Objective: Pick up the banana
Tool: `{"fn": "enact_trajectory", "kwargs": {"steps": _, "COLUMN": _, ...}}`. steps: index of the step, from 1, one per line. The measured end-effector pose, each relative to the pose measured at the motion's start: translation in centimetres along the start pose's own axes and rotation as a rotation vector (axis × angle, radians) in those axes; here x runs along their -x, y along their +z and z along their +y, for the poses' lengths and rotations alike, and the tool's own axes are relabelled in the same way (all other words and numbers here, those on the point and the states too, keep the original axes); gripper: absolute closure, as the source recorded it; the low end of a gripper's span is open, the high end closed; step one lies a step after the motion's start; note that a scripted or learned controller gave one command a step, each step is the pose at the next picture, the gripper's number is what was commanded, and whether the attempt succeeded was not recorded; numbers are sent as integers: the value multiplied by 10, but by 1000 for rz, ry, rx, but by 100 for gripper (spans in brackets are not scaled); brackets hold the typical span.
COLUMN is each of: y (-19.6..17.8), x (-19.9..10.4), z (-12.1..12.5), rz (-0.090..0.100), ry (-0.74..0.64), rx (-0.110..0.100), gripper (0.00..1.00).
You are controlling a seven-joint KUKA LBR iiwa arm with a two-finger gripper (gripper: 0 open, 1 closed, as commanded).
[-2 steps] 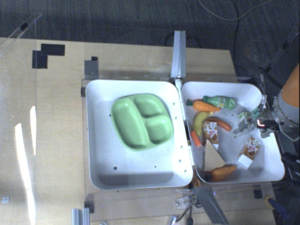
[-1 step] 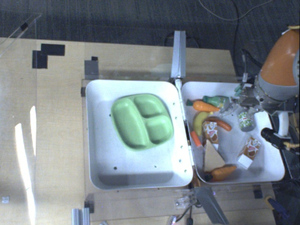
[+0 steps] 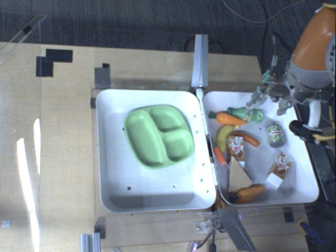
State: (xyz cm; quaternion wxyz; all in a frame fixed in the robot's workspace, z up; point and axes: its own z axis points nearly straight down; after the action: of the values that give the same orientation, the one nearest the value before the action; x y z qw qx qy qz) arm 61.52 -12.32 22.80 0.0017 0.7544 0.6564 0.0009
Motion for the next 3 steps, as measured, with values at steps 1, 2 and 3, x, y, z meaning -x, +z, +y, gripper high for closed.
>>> {"fn": "enact_trajectory", "kwargs": {"steps": 1, "y": 115, "x": -26, "z": -49, "rz": 1, "ry": -179, "rx": 10, "gripper": 0}}
{"fn": "enact_trajectory", "kwargs": {"steps": 2, "y": 73, "x": 26, "z": -37, "rz": 0, "ry": -170, "rx": 1, "gripper": 0}}
{"fn": "enact_trajectory", "kwargs": {"steps": 3, "y": 133, "x": -26, "z": -31, "rz": 1, "ry": -503, "rx": 3, "gripper": 0}}
